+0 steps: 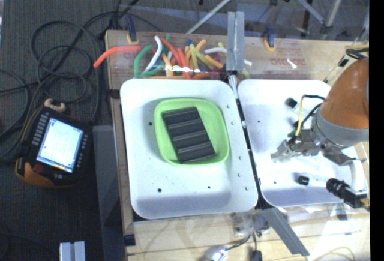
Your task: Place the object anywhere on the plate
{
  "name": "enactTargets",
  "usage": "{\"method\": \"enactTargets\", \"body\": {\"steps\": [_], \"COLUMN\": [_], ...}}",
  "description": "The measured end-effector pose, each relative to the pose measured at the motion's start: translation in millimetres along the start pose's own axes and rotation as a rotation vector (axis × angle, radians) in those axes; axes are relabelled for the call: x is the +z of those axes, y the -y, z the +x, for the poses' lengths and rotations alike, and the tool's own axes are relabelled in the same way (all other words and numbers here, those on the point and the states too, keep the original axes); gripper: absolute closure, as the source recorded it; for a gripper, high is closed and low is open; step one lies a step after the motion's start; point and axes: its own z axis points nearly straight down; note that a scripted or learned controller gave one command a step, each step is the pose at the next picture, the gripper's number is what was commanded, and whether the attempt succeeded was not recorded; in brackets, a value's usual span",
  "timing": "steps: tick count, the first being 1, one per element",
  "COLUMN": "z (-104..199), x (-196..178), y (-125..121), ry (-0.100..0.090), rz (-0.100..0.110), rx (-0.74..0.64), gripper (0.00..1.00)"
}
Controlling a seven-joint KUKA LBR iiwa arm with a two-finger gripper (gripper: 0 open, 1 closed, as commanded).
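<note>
Sitting on the wooden tabletop (180,236) are two white bins side by side. The left bin (144,188) fills the middle of the frame, and the right bin (270,128) sits on the right side. A green plate (221,134) lies in the left bin. A dark ridged block (189,134) lies flat on the plate, near its middle. The arm (351,104) comes in from the right, over the right bin. Its gripper (288,149) hangs low there, well apart from the plate. I cannot tell if the fingers are apart or together. I think the block is safe, but a low sweep across the bins could bump it off.
</note>
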Motion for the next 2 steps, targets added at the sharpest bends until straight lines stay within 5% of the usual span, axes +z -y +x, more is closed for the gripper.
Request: {"method": "enactTargets", "body": {"steps": [1, 2], "z": [-0.2, -39.2], "x": [-0.1, -28.6], "y": [0.0, -14.2], "ry": [0.0, 0.003], "rz": [0.0, -0.006], "rx": [0.0, -0.054], "gripper": [0.0, 0.0]}}
